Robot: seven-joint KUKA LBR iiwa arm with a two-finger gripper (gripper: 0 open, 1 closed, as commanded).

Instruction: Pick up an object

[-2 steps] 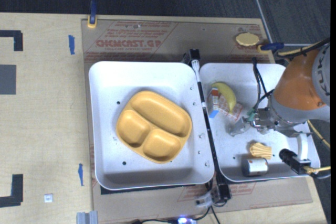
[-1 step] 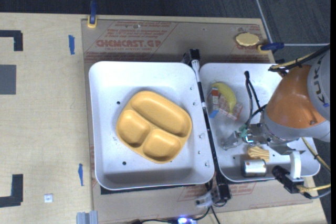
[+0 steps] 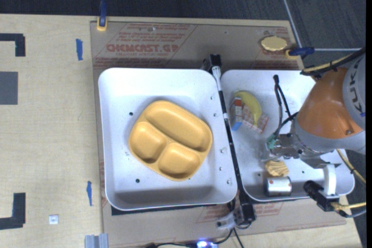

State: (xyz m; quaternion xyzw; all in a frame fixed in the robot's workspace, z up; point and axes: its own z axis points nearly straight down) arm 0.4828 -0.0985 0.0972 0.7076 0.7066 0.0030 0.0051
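Here the gripper [image 3: 278, 151] hangs just above a waffle piece [image 3: 277, 168].

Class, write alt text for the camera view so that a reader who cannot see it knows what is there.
A grey and orange robot arm reaches from the right over the right white bin, its tool low above a small yellow object beside a small white can. A banana lies farther back; the left white bin holds a yellow three-compartment tray.

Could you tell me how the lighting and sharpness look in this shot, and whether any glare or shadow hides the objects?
In the camera view, light is even and soft; the yellow tray shows mild sheen, no blown glare. The left bin casts a thin shadow at its near edge. The end effector region is cluttered and slightly soft, so the small items near it, including the banana, lack fine detail.
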